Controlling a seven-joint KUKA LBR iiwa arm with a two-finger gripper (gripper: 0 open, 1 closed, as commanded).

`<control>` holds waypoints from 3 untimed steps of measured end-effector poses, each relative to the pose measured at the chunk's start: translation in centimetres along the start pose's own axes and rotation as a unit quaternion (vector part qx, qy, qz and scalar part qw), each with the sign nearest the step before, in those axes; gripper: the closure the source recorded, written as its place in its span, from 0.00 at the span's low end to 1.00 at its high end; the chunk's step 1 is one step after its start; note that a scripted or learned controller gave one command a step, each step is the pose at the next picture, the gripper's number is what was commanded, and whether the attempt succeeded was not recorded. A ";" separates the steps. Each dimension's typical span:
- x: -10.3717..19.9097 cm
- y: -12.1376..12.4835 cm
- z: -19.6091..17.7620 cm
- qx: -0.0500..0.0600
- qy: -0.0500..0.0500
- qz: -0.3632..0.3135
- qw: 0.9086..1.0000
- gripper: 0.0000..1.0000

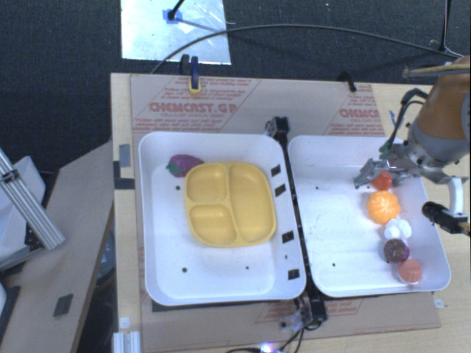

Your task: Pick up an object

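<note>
We see the claw (377, 173) low over the right bin (331, 226), near its far right side, with a small red-orange piece (382, 182) right at its tip and an orange fruit (383, 207) just beside, toward the near edge. We cannot tell whether the claw grips the red piece. We judge that piece the likely target.
</note>
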State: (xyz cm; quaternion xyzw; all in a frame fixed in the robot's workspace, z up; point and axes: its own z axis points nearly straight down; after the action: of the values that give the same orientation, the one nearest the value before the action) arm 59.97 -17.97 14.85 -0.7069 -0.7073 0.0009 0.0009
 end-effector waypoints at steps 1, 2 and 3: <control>0.7 -0.3 4.4 -0.001 0.000 0.000 1.000 0.00; 0.6 -0.1 3.1 -0.004 -0.001 0.000 1.000 1.00; 0.2 -0.2 -1.4 -0.004 -0.001 0.001 1.000 1.00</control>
State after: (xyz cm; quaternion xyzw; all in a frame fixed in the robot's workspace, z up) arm 59.76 -17.79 16.24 -0.7075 -0.7067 -0.0015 -0.0028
